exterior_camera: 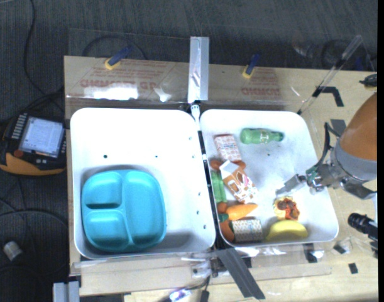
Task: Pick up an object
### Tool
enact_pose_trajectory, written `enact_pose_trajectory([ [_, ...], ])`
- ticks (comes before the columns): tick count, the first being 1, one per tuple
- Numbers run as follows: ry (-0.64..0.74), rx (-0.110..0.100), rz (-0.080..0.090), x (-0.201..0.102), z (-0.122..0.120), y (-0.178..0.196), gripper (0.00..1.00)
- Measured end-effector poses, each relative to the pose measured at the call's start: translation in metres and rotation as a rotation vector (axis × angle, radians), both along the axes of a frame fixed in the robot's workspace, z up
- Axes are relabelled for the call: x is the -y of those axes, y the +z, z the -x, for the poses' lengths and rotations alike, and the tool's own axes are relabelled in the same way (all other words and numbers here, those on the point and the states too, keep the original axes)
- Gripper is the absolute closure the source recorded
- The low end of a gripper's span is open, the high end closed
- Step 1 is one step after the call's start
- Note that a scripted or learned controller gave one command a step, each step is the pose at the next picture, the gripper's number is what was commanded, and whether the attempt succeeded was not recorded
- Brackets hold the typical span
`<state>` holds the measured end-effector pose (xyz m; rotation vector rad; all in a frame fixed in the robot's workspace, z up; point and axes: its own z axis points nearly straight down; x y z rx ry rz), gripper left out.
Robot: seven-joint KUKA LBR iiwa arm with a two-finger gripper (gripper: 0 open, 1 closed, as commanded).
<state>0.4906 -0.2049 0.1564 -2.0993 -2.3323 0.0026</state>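
In the right bin [311,143], the gripper [291,185] hangs low near the right wall, just above a small red and yellow object [286,206]; I cannot tell if the jaws are released or clenched. A banana [287,230] lies beside this object at the front. A green bottle [262,136] lies at the back. Small cartons [235,175] and a carrot [241,211] are piled along the left wall; their print is too small to read. The left bin [116,131] holds a blue tray [124,207]. Red letters on the tabletop [116,80] behind are blurred.
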Motion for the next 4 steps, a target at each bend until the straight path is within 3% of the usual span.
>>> enact_pose_trajectory([
  [1, -0.266, 0.007, -0.004, -0.009, 0.004, -0.067, 0.00],
  [2, -0.265, 0.013, -0.003, -0.009, 0.002, -0.058, 1.00],
  [3, -0.315, 0.022, 0.008, -0.046, 0.002, -0.065, 1.00],
  [4, -0.368, 0.001, 0.006, -0.102, 0.006, 0.100, 1.00],
])
